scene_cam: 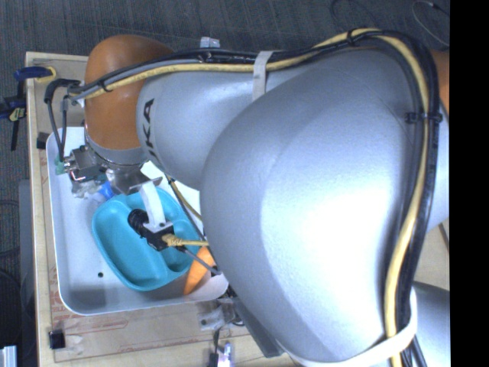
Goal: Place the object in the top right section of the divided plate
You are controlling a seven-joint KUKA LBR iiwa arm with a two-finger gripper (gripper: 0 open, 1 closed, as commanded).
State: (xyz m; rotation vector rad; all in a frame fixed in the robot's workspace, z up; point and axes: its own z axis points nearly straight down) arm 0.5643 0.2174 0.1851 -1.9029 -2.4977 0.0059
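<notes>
Dark carpet frames the bench, and the white bin (76, 281) at 9 o'clock of the view carries a blue divided plate (126, 254). An orange object (195, 276), likely the one to be placed, lies at the plate's 4 o'clock rim, half hidden under the grey arm (306, 205). The gripper (84, 170) hangs at the plate's 11 o'clock, just beside its rim; whether it is spread or closed cannot be told. To do the step well, I judge it should cross to the orange piece, come down square over it, grip its middle, then lift clear of the rim before carrying toward the 1 o'clock section; the dividers are hidden, so confirm that target first
</notes>
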